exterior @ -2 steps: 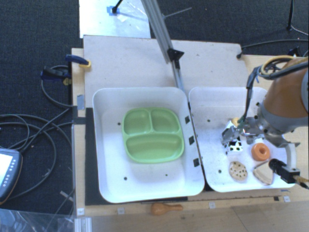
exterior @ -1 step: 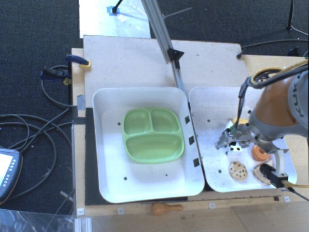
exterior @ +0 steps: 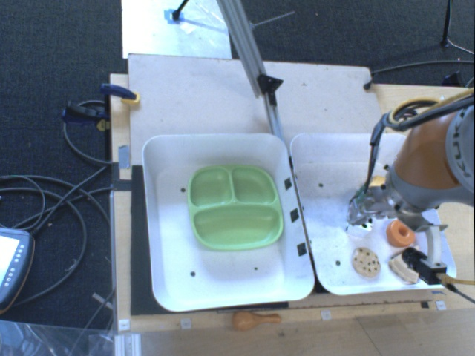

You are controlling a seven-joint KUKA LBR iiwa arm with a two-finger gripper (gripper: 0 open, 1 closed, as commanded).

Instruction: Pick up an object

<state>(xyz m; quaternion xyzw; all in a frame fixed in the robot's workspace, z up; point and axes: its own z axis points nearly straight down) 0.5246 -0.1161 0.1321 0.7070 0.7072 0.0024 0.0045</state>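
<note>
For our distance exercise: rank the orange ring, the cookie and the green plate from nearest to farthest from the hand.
From the hand:
1. Orange ring, right bin, just beside it.
2. Cookie, right bin, near front edge.
3. Green plate, left bin.

The desk (exterior: 319, 87) is seen from a single fixed camera set high above, angled downward at a slant. Both white bins (exterior: 159, 221) are taken in from moderate distance, the arm (exterior: 434, 158) entering from the right.

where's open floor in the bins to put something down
Right white bin: bare along its left and far side. Crowded near the gripper, orange ring and speckled cookie. Left white bin: bare strip around the green divided plate.
</note>
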